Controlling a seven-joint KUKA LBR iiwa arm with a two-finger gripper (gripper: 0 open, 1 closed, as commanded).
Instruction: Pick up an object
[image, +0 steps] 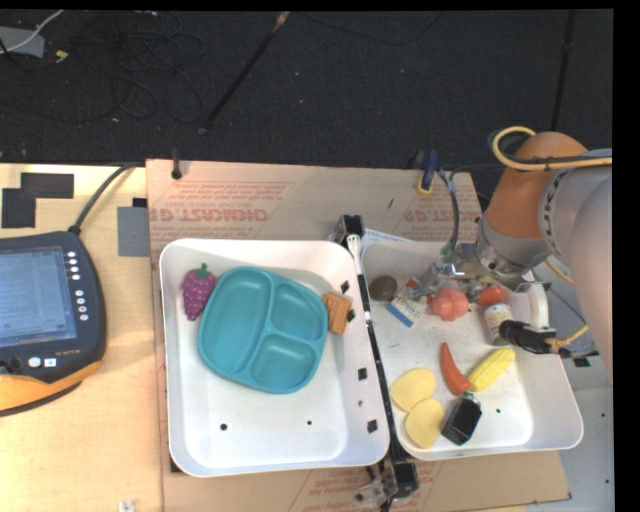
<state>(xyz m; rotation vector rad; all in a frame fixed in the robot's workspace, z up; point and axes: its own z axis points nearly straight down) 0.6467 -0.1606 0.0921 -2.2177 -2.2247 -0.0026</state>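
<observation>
Reaching in from the right edge of the frame, the grey arm with its orange band is hanging over the upper part of the right bin. Its gripper is sitting low among the clutter there, just above a pink-red round object; whether it is apart or together I cannot tell, and nothing is visibly clamped in it. Lying near that object are a brown ball, a small blue-and-white packet and a red piece. Lower in the same bin are lying a red chili, a corn cob, two yellow discs and a black block. Resting in the left bin are a teal divided plate, purple grapes at its upper left and an orange-brown piece at its right edge. A tablet-like pendant is lying at the far left.
</observation>
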